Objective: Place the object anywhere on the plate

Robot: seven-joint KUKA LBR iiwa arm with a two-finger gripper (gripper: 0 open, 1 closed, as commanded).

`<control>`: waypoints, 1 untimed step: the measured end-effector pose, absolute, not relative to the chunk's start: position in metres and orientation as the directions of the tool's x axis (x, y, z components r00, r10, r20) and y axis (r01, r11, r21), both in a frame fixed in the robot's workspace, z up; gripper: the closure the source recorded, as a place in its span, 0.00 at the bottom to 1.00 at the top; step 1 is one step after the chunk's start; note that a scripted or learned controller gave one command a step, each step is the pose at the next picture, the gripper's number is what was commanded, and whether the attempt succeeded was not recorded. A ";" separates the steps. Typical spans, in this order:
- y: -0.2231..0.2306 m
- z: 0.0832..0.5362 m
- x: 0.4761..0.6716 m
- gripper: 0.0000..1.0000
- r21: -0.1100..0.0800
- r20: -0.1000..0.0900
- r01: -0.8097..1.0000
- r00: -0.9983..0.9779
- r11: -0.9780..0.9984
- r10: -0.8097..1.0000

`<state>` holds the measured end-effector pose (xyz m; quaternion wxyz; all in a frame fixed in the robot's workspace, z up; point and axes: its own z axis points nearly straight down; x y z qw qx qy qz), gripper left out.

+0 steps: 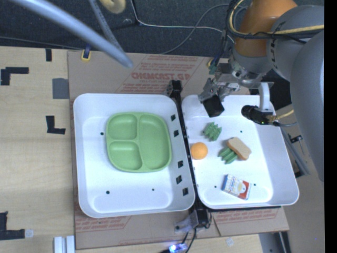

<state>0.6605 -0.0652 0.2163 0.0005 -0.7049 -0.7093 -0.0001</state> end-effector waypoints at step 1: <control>-0.019 0.216 0.663 1.00 -0.001 0.001 1.000 -0.005 0.005 1.000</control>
